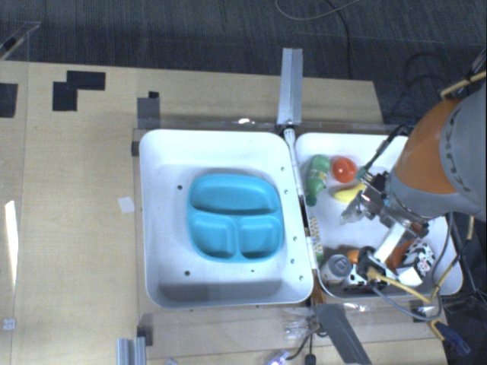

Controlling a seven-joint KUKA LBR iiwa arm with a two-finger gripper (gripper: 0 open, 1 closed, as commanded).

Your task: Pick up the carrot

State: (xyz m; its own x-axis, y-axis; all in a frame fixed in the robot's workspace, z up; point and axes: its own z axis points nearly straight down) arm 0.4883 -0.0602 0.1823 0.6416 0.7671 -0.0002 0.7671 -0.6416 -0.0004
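Plainly, the open room is lying in the left bin [161, 204]: a blue divided tray [232, 215] is sitting at its middle, and bare white floor is running all round it to the rim. The right bin [332, 226] is looking far more crowded. The arm [434, 158] is reaching in over its right edge and is covering most of that side, so free floor is showing mainly as a strip along the left wall.

The carrot [344, 169], showing as a short orange-red piece, is lying near the far edge of the right bin, just beside a green vegetable [316, 176] that is lying along the left wall. The gripper [358, 207] is hanging toward the middle of the bin, on the near side of the carrot and apart from it, with a yellow piece [346, 195] lying between them. Whether the gripper is open or closed I cannot tell. A small can [335, 265] is standing by the near-left corner.
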